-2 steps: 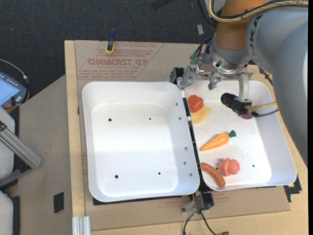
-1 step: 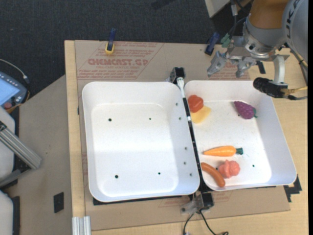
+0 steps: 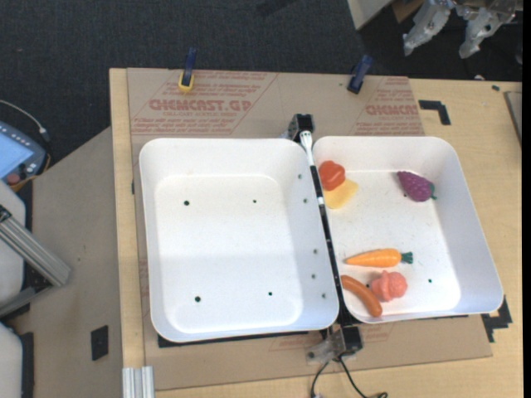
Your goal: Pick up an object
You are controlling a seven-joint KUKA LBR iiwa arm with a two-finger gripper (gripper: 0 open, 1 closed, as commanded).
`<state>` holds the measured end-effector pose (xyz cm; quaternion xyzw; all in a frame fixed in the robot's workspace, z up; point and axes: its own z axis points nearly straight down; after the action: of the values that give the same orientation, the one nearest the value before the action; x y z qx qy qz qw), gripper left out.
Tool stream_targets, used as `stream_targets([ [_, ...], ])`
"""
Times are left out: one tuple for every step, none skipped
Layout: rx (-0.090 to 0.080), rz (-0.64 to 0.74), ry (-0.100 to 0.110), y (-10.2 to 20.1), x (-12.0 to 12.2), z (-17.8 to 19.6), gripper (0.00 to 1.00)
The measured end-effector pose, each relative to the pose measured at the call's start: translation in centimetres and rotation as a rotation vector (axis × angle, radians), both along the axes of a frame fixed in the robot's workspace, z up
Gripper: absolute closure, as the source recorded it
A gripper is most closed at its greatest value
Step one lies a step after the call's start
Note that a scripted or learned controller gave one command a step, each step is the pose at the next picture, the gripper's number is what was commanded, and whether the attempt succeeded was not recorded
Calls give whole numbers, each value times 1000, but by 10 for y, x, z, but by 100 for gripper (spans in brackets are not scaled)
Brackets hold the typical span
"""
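Up at the far right corner of the camera view, the gripper [image 3: 452, 30] hangs high above the dark floor, off beyond the counter [image 3: 249, 98] and well apart from both bins. Its two pale fingers look spread with nothing between them, so I read it as open and carrying nothing. Probably a parked start pose, kept clear so the camera sees the bins.

All candidate objects sit in the right bin [image 3: 469, 214]. A red-orange piece [image 3: 332, 174] touches a yellow piece [image 3: 343, 194], both pressed up against the divider edge beside the left bin [image 3: 148, 222]. A purple item [image 3: 415, 186] lies alone toward the far side, open floor all round it. A carrot [image 3: 377, 258] with a green end lies flat across the middle. Near the front rim an orange-brown sausage shape [image 3: 362, 295] touches a pink lump [image 3: 388, 285].

Blue clamps [image 3: 189, 71] pin the cardboard sheet down, and a black clip [image 3: 300, 126] joins the bins at the far end, likely so nothing slides during grasps.

Judgement: the pick has not begun. The purple item or the carrot looks the easiest target, being isolated. The pair at the divider and the front pair risk a wall bump or a double grab.
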<state>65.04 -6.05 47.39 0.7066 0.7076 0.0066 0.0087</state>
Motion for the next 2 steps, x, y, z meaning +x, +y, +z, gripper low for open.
stream_targets([
  [0, -1, 14, 1, 0, 0, 100],
  [3, 3, 10, 42, 4, 66, 100],
])
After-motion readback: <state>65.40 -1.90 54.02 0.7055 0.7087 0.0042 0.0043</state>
